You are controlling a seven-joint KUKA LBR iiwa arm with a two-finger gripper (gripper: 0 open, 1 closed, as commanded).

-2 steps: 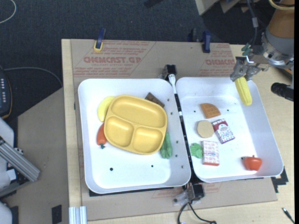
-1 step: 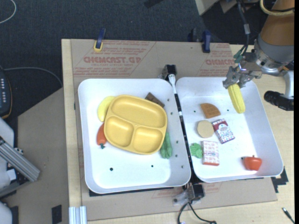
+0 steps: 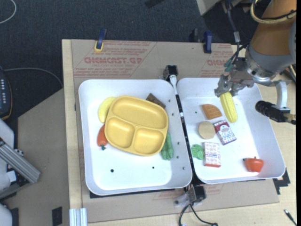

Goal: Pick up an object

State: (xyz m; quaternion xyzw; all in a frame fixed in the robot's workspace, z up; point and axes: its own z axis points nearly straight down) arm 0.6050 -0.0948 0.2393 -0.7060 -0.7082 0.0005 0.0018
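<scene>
Corn cob hangs from the gripper over the right bin.
Fingers pinch only its far tip; lift slowly and straight so it cannot swing loose.

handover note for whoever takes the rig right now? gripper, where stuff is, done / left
Gripper: over the right bin, at the top end of the corn cob. Can't tell whether it has a grip on it.
Right bin: corn cob near the back, bread piece, round cookie, red-and-white packet, pink-and-white packet, small green item, tomato at the front right.
Left bin: yellow divided tray lying over a banana, a red pepper, a green vegetable and a brown item.
Done: gripper is at the corn.
Left: confirm the grasp and lift.
</scene>
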